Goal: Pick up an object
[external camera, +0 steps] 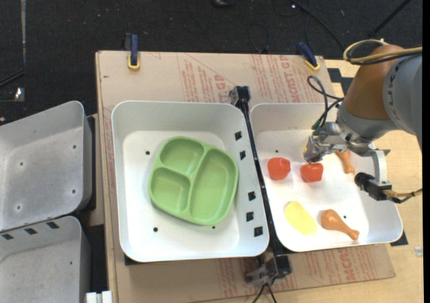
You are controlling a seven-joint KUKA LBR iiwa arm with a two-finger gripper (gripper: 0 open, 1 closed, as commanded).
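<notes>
Gripper point(316, 154): above right bin point(383, 224), fingers' state cannot be told.
Orange piece point(345, 161): partly hidden behind gripper.
Red block point(311, 172): just below gripper.

Left bin point(127, 160) holds a green divided tray point(193, 179), lying flat near its centre. Right bin point(383, 224) holds two red pieces point(279, 168) point(311, 172), a yellow piece point(299, 218), an orange drumstick-shaped toy point(338, 223) and an orange piece point(345, 160) by the arm. Claw point(314, 150) sits low, just above the right-hand red piece; contact unclear
</notes>
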